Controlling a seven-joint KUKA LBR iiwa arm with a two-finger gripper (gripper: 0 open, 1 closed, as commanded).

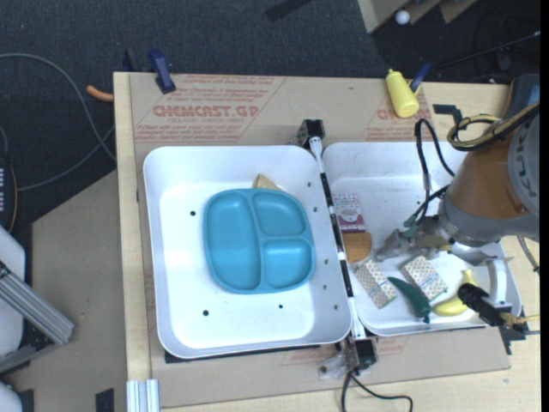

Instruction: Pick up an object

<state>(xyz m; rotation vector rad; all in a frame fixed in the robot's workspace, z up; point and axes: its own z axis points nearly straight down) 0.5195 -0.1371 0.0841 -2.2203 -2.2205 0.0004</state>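
The right bin holds several small things. A red and white packet lies by its left wall, with a brown piece just below it. Two patterned packets, a dark green piece and a yellow piece lie near the front wall. My gripper hangs low in this bin, pointing left, right of the brown piece and above the patterned packets. I see nothing held in it.
The left bin holds a blue divided plate with a tan piece showing behind its far edge. A yellow bottle and a blue clamp sit on the bench behind the bins.
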